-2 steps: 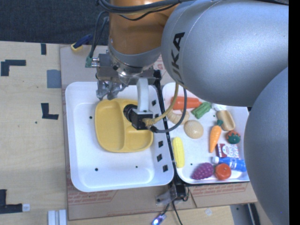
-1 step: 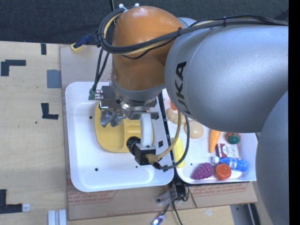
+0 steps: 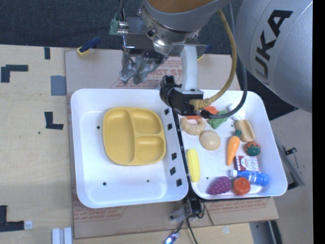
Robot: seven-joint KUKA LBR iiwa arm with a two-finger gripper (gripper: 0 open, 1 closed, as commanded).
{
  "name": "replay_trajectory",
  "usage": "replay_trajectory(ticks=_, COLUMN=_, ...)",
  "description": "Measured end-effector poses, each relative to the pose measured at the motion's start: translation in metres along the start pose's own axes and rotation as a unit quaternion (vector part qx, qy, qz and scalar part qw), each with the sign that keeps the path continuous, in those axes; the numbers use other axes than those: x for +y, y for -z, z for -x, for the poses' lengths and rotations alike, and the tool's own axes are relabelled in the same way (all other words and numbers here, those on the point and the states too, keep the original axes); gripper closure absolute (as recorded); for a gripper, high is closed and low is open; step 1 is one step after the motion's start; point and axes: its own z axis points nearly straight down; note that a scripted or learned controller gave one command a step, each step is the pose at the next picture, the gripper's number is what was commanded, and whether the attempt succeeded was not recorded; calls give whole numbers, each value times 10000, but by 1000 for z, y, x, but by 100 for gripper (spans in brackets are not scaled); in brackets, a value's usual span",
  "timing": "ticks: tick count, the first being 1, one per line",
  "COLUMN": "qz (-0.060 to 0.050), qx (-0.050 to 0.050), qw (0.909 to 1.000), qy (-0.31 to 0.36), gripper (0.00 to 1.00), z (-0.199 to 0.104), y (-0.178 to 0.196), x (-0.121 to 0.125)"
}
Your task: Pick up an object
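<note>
Starting on the left, we've got the wooden bench, then the left shallow white plastic bin with just a yellow three-compartment plastic plate lying flat in the middle of it. Probably there as a drop-off spot, though that's our guess.

Moving right, the hand hangs up behind the far rim of the left bin, over the cardboard sheet, not over any toy. Its fingers point down and look spread a little, with nothing between them, so no grab yet.

Then the right white bin, where all the candidates are piled: a yellow plastic corn cob right along the divider, a pale croissant-shaped pastry, a beige egg-like lump, a purple bunch of grapes, an orange toy carrot, a tan bread roll, a small red strawberry-ish piece and a blue-and-red bottle lying on its side. They're packed close, several touching, so we reckon the corn is the easiest pick since it sits a bit apart.
</note>
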Motion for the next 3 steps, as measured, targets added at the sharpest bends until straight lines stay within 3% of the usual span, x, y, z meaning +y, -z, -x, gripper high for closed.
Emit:
replay_trajectory(ticks=1, qz=-81, qx=-37, qw=10000, qy=-5, gripper=100, z=0, y=25, x=-30)
replay_trajectory(ticks=2, qz=-182, qx=-81, qw=9998, qy=-51, gripper=100, z=77, y=-141, x=-34)
replay_trajectory(ticks=3, qz=-132, qx=-65, qw=9999, qy=-28, gripper=100, z=88, y=-248, x=19)
